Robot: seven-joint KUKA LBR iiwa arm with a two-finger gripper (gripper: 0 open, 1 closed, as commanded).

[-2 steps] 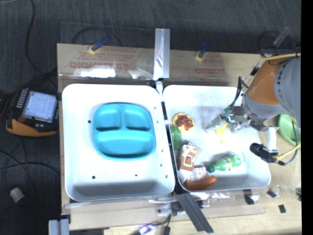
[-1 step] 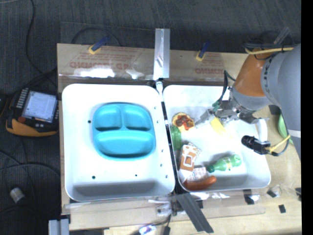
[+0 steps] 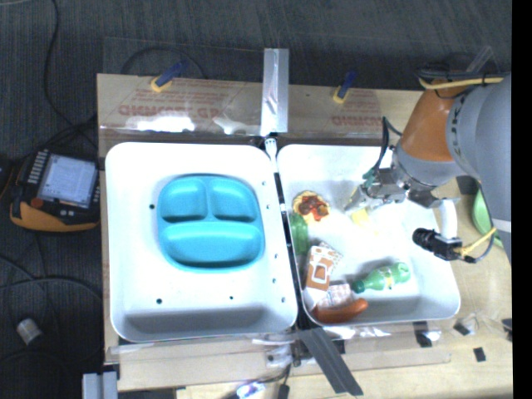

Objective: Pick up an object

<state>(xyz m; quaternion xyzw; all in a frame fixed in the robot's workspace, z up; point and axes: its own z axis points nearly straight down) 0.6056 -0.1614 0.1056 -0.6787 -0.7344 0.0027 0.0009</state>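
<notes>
camera view looks down at a slant on both bins, and we see the gripper (image 3: 371, 191) low in the upper part of the right bin (image 3: 432, 293), just beside a small pale yellow piece (image 3: 359, 215) lying on the bin floor. whether it is released or clenched we cannot tell; the wrist hides that end and nothing reads clearly as held.

we judge the step in hand to be the reach and descent toward a pick, not a lift. the task names no particular thing, so any item in the right bin will serve: the yellow piece is nearest, a round flat item with red and brown patches (image 3: 310, 206) sits near the bin's left wall, a dark green vegetable shape (image 3: 298, 233) lies along that wall, a printed packet (image 3: 321, 266) lies below it, a green bottle-like toy (image 3: 381, 278) lies on its side further right, and a red sausage shape (image 3: 341, 310) rests at the lower rim.

the next move, as we read it, calls for centring over one piece and closing squarely. the small piece looks flat and could slip; the rounded, glossy plastic shapes may roll.

the left bin (image 3: 133, 306) is smooth white plastic and bears a blue divided tray (image 3: 210, 221) with soft rounded corners.
</notes>
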